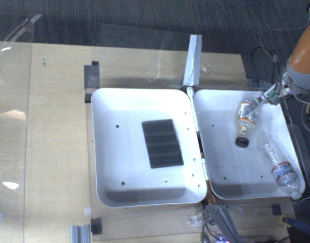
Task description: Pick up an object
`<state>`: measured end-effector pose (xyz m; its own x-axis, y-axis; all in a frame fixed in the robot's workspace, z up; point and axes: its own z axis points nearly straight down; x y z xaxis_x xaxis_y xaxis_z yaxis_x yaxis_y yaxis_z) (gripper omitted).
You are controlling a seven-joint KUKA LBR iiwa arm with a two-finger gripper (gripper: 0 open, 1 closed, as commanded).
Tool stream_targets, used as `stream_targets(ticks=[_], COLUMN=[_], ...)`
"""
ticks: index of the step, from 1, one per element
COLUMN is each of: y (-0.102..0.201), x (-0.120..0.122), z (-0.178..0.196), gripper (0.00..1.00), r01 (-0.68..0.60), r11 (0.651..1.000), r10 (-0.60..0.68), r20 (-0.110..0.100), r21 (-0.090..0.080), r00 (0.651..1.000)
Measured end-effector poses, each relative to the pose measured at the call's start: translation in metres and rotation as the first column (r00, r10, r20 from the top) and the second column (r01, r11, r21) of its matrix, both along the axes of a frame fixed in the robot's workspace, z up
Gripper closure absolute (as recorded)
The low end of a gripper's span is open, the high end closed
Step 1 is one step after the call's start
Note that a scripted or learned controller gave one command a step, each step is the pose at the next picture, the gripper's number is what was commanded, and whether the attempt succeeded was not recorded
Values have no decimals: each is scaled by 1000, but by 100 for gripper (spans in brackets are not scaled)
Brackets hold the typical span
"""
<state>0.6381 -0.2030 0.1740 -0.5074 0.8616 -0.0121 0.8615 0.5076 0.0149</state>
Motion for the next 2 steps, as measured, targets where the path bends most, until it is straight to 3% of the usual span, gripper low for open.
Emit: stream_targets(ticks=[1, 2], y=[4, 34], x=[18, 28], z=[-73, -45], gripper=[0, 0], r01=[10, -123], r11=[1000, 992], r10=[-10, 123], r20=[-7, -8], r21=[1, 0], r00=[1000, 992])
